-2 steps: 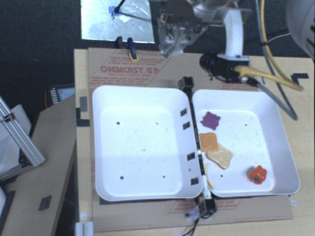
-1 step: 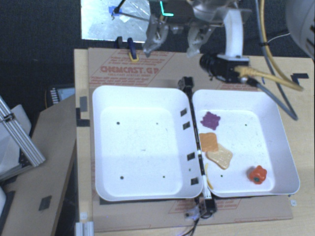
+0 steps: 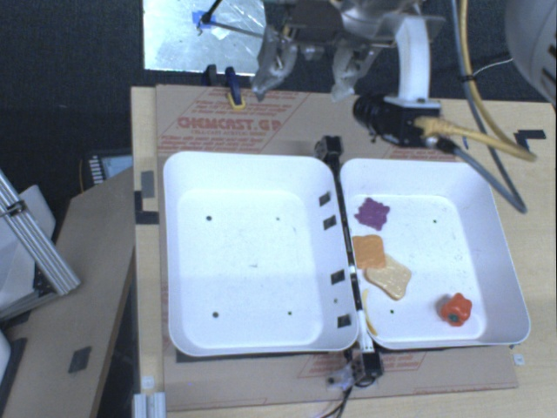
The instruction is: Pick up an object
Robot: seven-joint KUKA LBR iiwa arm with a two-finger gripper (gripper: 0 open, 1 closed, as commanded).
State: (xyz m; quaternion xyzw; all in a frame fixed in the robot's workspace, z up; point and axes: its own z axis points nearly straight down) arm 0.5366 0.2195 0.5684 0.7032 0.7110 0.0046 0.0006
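My gripper (image 3: 305,77) hangs high above the back edge of the bench, over the seam between the two bins, open with nothing between its fingers (image 3: 268,75). In the right bin (image 3: 500,233) lie a purple piece (image 3: 372,212), an orange block (image 3: 369,251), a pale yellow slice (image 3: 389,278) touching the block's near side, and a small red-orange pepper-like piece (image 3: 455,308) near the front right corner. All of them lie well below and in front of the gripper.
The left bin (image 3: 174,233) sits beside the right one, joined by a black clipped divider (image 3: 341,242). A thin yellow strip (image 3: 368,313) lies along the divider. An aluminium frame (image 3: 35,242) stands off the bench's left side.
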